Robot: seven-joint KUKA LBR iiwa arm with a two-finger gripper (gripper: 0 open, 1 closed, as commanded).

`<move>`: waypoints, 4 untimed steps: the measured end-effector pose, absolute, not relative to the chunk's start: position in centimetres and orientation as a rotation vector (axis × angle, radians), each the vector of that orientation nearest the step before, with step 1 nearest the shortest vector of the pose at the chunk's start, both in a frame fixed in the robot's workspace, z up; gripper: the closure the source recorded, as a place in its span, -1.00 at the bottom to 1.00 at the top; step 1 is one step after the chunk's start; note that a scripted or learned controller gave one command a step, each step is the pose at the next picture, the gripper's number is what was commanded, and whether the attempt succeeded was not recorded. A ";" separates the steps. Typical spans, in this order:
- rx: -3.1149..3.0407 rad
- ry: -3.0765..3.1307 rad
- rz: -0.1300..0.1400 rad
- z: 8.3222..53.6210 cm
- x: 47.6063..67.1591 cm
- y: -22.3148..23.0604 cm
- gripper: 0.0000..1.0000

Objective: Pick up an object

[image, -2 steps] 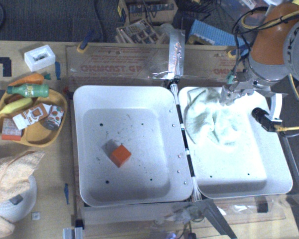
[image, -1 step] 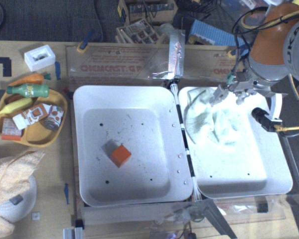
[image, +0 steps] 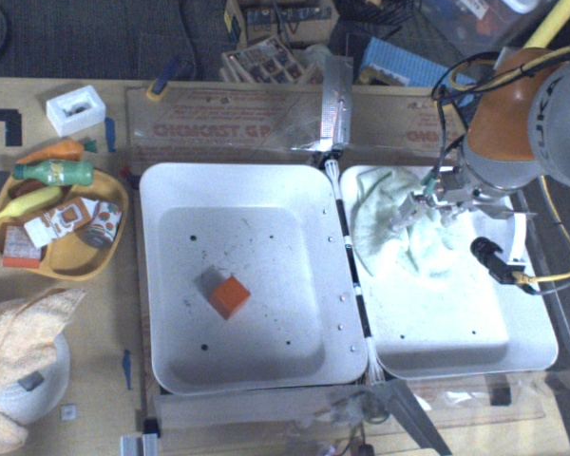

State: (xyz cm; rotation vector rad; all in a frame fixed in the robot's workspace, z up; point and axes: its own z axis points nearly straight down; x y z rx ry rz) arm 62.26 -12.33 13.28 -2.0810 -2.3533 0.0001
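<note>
A small orange block (image: 231, 296) lies near the middle of the left bin (image: 171, 198). A crumpled pale green-white cloth (image: 399, 226) lies in the upper left of the right bin (image: 475, 340). My gripper (image: 435, 200) is low over the right bin, at the cloth's upper right part, hanging from the grey arm with its orange band (image: 509, 122). The cloth bunches up around the gripper's tip and I cannot tell whether any of it is held.
A yellow bowl (image: 57, 255) of toy food stands left of the bins, with a beige cloth (image: 24, 350) below it. A white box (image: 76, 110) sits at the back left. Cables (image: 513, 272) hang over the right bin's right side.
</note>
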 end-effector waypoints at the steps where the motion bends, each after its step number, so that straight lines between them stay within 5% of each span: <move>1: -1.889 -2.517 -0.009 9.1 63.0 -12.6 -1.00; 2: -1.799 -2.592 -0.007 9.1 64.0 -10.3 -1.00; 3: -1.806 -2.592 -0.013 10.3 64.1 -10.5 1.00; 4: -1.391 -2.824 -0.002 16.6 62.3 -11.5 1.00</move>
